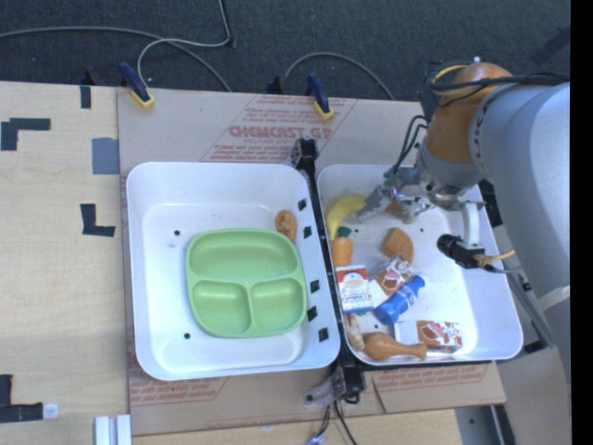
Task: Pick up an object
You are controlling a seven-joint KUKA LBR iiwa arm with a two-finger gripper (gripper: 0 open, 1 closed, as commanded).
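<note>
camera view: the desk carries two shallow white bins side by side. the left bin (148, 248) holds a green divided plate (246, 281) and a small brown piece (286, 222) by its right wall. the right bin (505, 318) holds the clutter to pick from: a yellow banana (341, 212) at its upper left, an orange carrot (343, 250) just below it, a brown bread-like piece (398, 243) near the middle, a red and white packet (355, 290), a blue bottle (401, 298), a chicken drumstick (392, 345) along the near wall and another small packet (439, 334) beside it. the claw (400, 199) hangs low over the upper part of the right bin, between the banana and the bread-like piece, touching neither as far as can be seen. how far it is open cannot be told from here, and nothing is seen held in it.

judging from this, the step in hand is the descent onto a target. to do it well, commit to one item: the banana or the bread piece, both near. centre over its middle, straddle its narrow width, stay off the bin's wall, and close only once low enough.
</note>
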